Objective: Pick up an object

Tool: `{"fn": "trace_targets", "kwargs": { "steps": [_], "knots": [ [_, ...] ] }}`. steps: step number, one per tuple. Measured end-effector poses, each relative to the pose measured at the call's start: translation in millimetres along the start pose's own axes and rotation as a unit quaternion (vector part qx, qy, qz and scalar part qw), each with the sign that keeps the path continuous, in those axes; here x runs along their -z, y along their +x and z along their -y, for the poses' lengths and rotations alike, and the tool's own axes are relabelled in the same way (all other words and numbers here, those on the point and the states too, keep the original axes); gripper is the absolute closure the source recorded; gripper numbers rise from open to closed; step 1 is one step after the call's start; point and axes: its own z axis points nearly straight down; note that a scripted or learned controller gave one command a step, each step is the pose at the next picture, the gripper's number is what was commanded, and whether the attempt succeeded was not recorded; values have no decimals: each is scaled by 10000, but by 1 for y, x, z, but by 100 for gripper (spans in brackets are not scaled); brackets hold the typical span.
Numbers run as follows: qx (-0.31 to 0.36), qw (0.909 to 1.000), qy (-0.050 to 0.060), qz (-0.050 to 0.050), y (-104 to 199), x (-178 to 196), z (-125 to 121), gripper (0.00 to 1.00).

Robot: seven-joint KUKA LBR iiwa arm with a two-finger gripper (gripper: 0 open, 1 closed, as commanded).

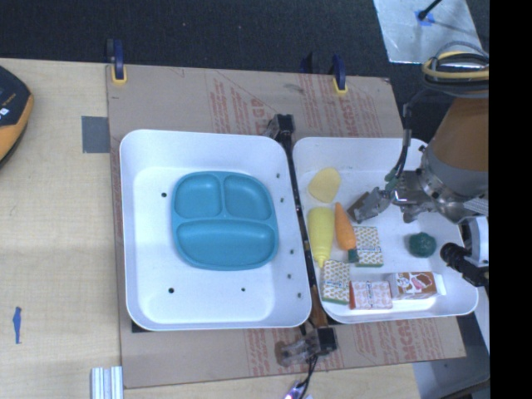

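My gripper point(387, 210) hangs over the middle of the right bin point(378, 150), open, with nothing between its fingers. One finger point(366, 206) reaches left toward the orange carrot point(344, 227). Below it lies a small printed box point(368, 246). A green lump point(421, 243) sits to the gripper's lower right. A pale yellow round piece point(324, 184) and a long yellow piece point(320, 233) lie along the bin's left side. More small boxes point(371, 294) line the front edge, one at the left point(336, 281) and one at the right point(413, 285).
The left bin point(141, 223) holds a blue divided plate point(224, 220). The arm point(459, 152) comes in over the right bin's right rim. A dark clamp point(283, 125) sits between the bins at the back, and a yellow-black device point(10, 110) lies at the far left.
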Motion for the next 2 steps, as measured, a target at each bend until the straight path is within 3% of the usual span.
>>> {"fn": "trace_targets", "kwargs": {
  "steps": [1,2],
  "knots": [
    [7,10000,1,33,5,-107,-33,0],
    [14,10000,-35,2,25,-101,-107,0]
  ]
}}
